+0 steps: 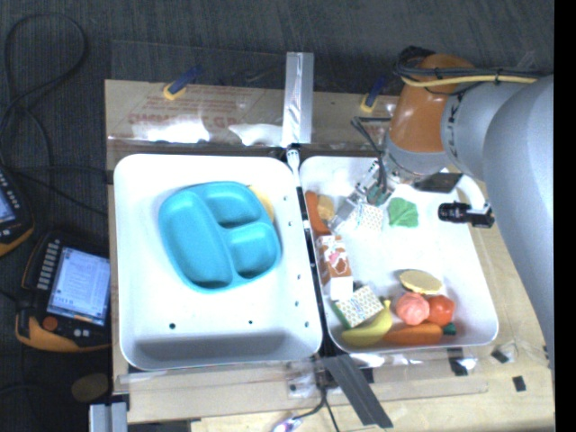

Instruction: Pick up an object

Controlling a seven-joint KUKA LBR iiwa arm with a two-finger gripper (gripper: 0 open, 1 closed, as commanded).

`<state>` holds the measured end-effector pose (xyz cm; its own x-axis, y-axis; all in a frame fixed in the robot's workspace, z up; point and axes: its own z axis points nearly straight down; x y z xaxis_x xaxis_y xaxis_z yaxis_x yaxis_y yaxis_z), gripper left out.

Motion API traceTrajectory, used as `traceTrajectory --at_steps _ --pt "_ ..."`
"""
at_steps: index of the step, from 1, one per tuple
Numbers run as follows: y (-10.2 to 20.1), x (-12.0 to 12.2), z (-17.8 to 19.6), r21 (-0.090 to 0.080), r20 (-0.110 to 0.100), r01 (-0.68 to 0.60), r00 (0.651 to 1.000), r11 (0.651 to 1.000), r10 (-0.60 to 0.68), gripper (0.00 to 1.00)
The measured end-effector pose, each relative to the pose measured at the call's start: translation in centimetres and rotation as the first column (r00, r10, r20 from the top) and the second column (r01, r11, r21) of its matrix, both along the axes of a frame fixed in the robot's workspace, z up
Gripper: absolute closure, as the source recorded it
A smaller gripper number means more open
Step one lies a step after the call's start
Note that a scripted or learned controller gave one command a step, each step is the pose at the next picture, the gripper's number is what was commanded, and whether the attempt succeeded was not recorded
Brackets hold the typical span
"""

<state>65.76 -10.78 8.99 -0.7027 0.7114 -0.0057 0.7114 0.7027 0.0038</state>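
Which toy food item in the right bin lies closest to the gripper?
The green leaf, just right of the gripper near the bin's far end; the tomato, banana and carrot cluster at the near end.

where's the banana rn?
The banana lies in the right bin, at its near-left corner, just below the checkered box and left of the carrot.

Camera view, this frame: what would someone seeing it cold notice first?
Most striking is the bright blue divided tray lying in the left bin, its compartments bare. Next comes the grey arm with its orange band, reaching in from the right, with its gripper low over the far end of the right bin. Toy food crowds that bin's near end: a banana, a tomato and a carrot.
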Motion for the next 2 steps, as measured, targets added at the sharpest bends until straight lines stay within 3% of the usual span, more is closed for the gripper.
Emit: traceTrajectory --at_steps 1,2 --pt "-5.93 0.14 -0.11 0.001 0.003 0.268 0.963 0.963 -0.268 0.00" --pt "-5.94 0.14 -0.11 0.001 0.003 0.268 0.963 0.963 -0.268 0.00"
